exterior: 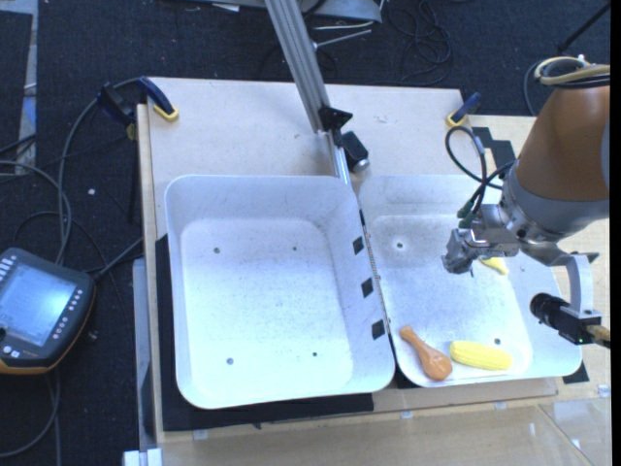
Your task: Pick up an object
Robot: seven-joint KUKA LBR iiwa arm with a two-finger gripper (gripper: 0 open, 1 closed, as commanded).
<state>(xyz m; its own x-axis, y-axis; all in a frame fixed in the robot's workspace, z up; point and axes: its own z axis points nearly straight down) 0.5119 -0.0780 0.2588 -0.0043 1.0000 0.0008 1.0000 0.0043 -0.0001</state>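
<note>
My gripper (pixel 458 260) hangs low over the middle of the right bin (pixel 417 212), reaching in from the right. A small yellow piece (pixel 496 266) lies on the bin floor just to its right, partly hidden by the wrist. Near the bin's front edge lies a yellow corn cob (pixel 480 355). An orange-brown wooden spoon-like object (pixel 428 353) rests to the left of the corn, its handle pointing up-left. Nothing shows in the gripper's grasp.
The left bin (pixel 262 289) sits beside the right one, sharing a raised middle wall. A slanted metal pole (pixel 306 56) with a clamp rises behind the bins. A teach pendant (pixel 39 309) lies on the floor at the left.
</note>
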